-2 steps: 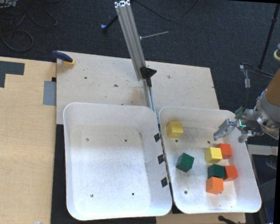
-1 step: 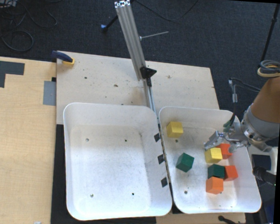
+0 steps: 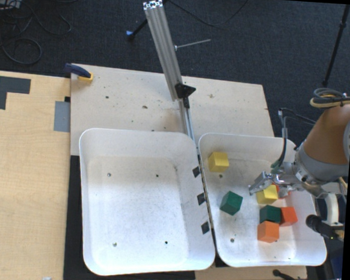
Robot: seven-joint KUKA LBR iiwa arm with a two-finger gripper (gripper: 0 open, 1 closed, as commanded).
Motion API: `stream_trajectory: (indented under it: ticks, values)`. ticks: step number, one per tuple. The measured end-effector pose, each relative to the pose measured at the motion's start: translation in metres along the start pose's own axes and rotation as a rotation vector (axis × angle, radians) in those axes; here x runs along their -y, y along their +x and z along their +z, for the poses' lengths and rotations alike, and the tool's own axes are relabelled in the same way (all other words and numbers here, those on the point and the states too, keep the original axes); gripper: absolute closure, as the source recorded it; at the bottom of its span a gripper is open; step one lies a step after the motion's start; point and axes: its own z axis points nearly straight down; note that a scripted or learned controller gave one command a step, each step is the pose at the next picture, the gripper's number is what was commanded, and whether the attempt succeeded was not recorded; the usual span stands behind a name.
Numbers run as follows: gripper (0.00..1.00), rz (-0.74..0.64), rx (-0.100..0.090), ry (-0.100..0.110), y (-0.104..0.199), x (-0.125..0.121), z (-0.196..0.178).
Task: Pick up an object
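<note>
The arm (image 3: 327, 142) is reaching in from the right over the right bin (image 3: 247, 145), with its gripper (image 3: 270, 185) sitting low among the blocks near the bin's right side. A yellow block (image 3: 269, 195) is lying directly at the gripper's tips, touching or just under them, but whether the gripper is wide, narrow or closed around that block cannot be told from this angle. Just below it a dark green block (image 3: 270, 214) is resting against an orange block (image 3: 288, 216), and a second orange block (image 3: 268, 232) is sitting just in front of those two. Another green block (image 3: 231, 202) is lying apart to the left, nearer the divider between the bins, and another yellow block (image 3: 218, 161) is sitting toward the bin's far left corner. The left bin (image 3: 95, 160) is sitting beside it on the desk (image 3: 124, 96).
</note>
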Motion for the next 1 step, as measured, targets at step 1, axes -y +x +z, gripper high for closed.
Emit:
stream_trajectory:
  ticks: [1]
  values:
    - [0.00,-0.002,0.004,-0.027,0.0010,-0.0074,0.0197]
